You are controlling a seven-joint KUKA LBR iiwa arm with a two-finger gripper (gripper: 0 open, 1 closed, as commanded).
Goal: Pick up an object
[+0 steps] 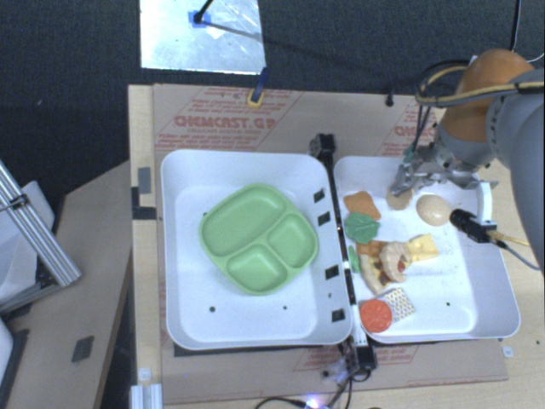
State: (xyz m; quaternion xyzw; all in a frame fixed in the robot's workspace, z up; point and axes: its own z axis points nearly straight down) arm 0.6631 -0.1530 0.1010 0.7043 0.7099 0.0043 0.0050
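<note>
The pincer [402, 187] is seen low over the far left part of the right bin [498, 301], directly above a small tan, rounded piece [398, 199]. How far it is opened cannot be told, and nothing is shown to be held.

That tan piece is judged to be the likeliest target. It lies against the bin floor, just right of an orange wedge [362, 204] and left of a pale egg [433, 210]. It looks like moulded plastic toy food: light, stiff and smooth, so it may slip or roll if pinched off-centre. A hold across its widest middle is advised.

Nearer in the same bin, a green leaf-shaped piece [361, 227], a yellow cheese-like wedge [423, 248], a tan ring-shaped pastry [395, 261], a red tomato-like disc [375, 315] and a small speckled block [398, 302] are clustered closely; all appear hard and glossy. The leaf is thin and flat, and would be hard to grip.

In the left bin [183, 313], a pale green divided plate [258, 238] with three compartments is laid flat. Both bins are shallow white plastic, set on a table [94, 228] of light wood.
</note>
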